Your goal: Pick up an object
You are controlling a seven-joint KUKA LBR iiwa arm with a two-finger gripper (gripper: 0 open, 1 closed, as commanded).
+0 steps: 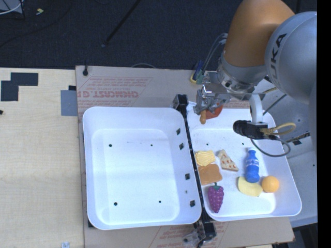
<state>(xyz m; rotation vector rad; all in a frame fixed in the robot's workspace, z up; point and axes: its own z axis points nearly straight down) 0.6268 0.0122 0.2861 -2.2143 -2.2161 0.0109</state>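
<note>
My gripper (207, 107) hangs over the far left corner of the right bin (289, 200), raised above its floor. It is shut on a small orange-red object (204, 117), whose lower end sticks out below the fingers while a red part shows at their right. Lying on the right bin's floor are a ridged yellow piece (204, 157), a brown toast slice (210, 174), a purple grape bunch (215, 198), a pizza wedge (227, 161), a blue bottle (252, 165), a yellow piece (249, 187) and an orange (270, 184).
The left bin (90, 164) sits beside the right one, with a black divider strip (189, 154) between them. A black camera-like block with cables (251, 128) hangs off the wrist over the right bin's far edge. Brown cardboard (124, 89) lies under both bins.
</note>
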